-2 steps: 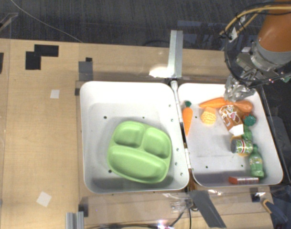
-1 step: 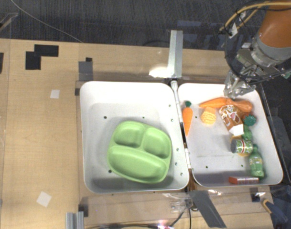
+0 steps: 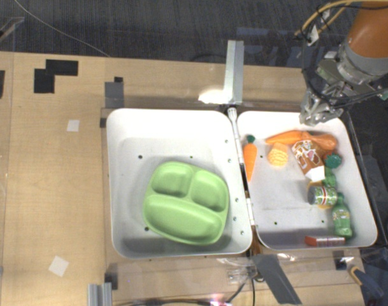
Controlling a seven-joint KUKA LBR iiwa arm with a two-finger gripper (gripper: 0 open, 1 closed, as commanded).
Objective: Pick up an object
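Note:
The right bin (image 3: pixel 289 218) holds the loose items. A small carrot (image 3: pixel 249 156) with a green top lies by its left wall. A long orange carrot (image 3: pixel 290 136) lies along the back, with a yellow piece (image 3: pixel 278 155) just in front of it. A brown packet (image 3: pixel 305 153) with a white label sits to their right, beside a dark green round piece (image 3: pixel 334 161). A green can (image 3: pixel 322 195), a green bottle (image 3: pixel 341 220) and a red marker (image 3: pixel 323 240) line the right side. My gripper (image 3: pixel 318 112) hangs over the bin's back right rim, above the long carrot's far end, with nothing seen in it.
A light green divided plate (image 3: pixel 186 201) fills much of the left bin (image 3: pixel 127 145). A grey metal post (image 3: pixel 234 75) stands behind the seam between the bins. The arm's orange band (image 3: pixel 372 34) is at the upper right.

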